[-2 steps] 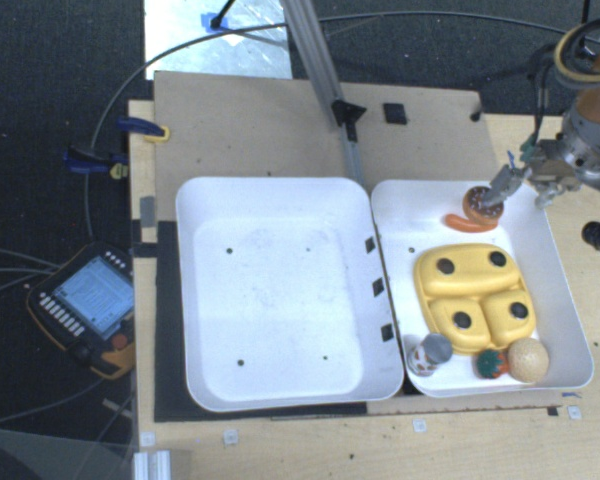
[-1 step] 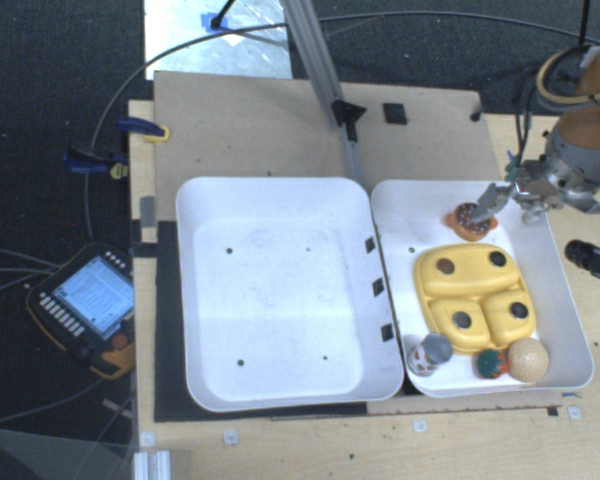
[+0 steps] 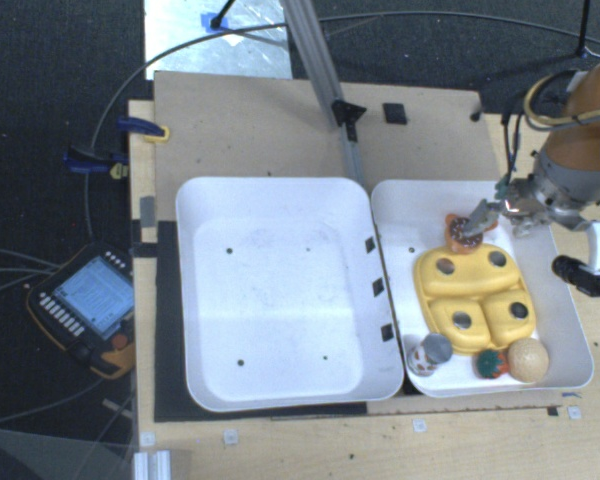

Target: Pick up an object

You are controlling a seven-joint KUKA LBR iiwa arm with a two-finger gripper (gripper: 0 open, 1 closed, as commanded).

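End effector sits low in the right-hand shallow white bin, over a small orange-and-brown object just beside the lumpy yellow plastic tray; grip state, cannot tell from here.

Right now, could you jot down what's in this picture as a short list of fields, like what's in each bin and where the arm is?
left bin: nothing seen in it
right bin: yellow block, beige ball, green toy, grey toy, small brown item
gripper: over the right bin's far end, by the brown item
held: cannot tell
arm: enters from the right
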